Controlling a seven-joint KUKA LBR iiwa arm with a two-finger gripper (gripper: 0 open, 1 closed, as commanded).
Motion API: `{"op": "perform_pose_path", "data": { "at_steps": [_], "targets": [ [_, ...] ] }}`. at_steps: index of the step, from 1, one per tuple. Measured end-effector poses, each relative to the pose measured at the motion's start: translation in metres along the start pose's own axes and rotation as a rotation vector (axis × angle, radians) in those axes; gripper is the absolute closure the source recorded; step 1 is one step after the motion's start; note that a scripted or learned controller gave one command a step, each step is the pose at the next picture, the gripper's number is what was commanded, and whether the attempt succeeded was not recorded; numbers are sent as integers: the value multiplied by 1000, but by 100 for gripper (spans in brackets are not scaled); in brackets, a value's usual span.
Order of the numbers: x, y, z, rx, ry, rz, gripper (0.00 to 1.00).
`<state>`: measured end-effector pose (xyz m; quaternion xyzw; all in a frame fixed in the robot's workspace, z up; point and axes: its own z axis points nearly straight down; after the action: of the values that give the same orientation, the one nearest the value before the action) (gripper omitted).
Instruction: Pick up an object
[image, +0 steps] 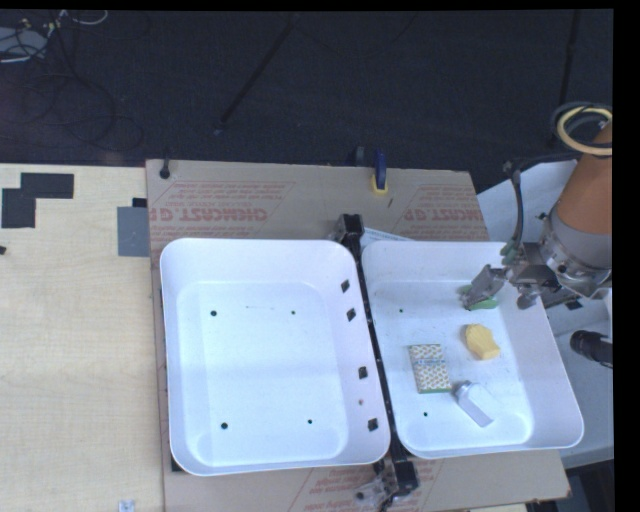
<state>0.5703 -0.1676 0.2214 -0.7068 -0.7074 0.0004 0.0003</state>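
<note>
- Taking the right bin (545, 425) as my landmark: nearest the camera, close to its front wall, I see a small grey-white block (474, 403) lying at a slant, loose and on its side.
- Just beyond it, toward the bin's middle, a flat patterned card with a green edge (428, 366) lies face up. I judge it a poor pick, being so thin against the floor.
- A little farther and to the right of the card sits a yellow lump (482, 341), apart from its neighbours; that clear space makes it, in my view, the easiest target.
- At the bin's far right part, the gripper (487, 288) hangs low over the floor, reaching in from the right. A green thing shows at its tip, but I cannot tell if it is gripped or merely lying beneath, nor whether the jaws are parted.
- The left bin (180, 300), beside the landmark, plays no part that I can judge.
</note>
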Motion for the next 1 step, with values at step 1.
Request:
{"op": "perform_pose_path", "data": {
  "at_steps": [1],
  "targets": [
    [34,-8,141,4,2,0,0]
  ]
}}
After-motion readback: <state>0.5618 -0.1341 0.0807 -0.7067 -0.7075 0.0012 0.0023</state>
